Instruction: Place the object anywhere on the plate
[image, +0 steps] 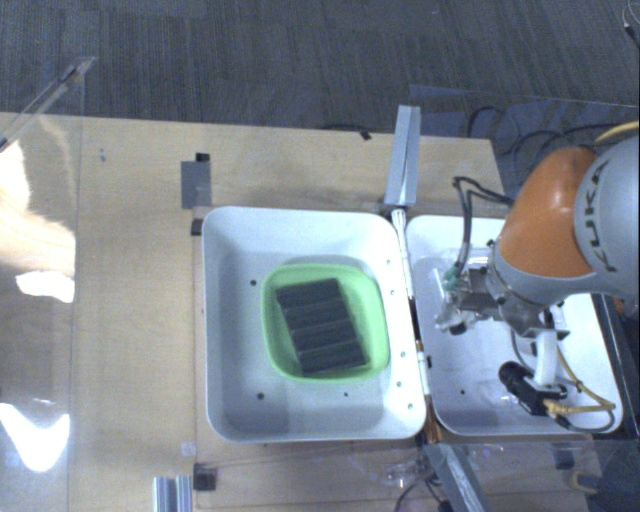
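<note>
A dark grey ridged block (320, 325) lies flat on the square green plate (374, 318), which sits in the left white bin (230, 330). The block rests slightly angled and fills most of the plate's middle. My gripper (449, 303) hangs over the left part of the right white bin (470, 410), apart from the block and the plate, on the other side of the divider between the bins. The grey and orange wrist (545, 235) covers most of the gripper from above.
A grey metal post (403, 155) stands behind the joint between the bins. Cables and a black fitting (525, 385) trail from the arm over the right bin. The wooden bench (110, 320) stretches to the left.
</note>
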